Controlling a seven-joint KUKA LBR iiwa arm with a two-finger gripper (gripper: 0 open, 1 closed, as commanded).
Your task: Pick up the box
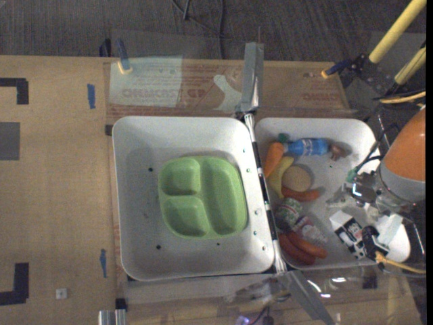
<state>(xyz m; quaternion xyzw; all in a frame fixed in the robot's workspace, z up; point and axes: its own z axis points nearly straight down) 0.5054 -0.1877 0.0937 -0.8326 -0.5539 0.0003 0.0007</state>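
Two bins share the tabletop; the small white box (344, 223) lies near-right in the right bin (318, 124), the hand (362, 189) just beside it. Whether the hand is apart or together I cannot tell. This looks like the approach, and next it must centre squarely over the box.

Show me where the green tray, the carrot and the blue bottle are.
green tray (220, 195), camera view, its large right compartment.
carrot (273, 158), camera view, its middle.
blue bottle (306, 146), camera view, its blue body.
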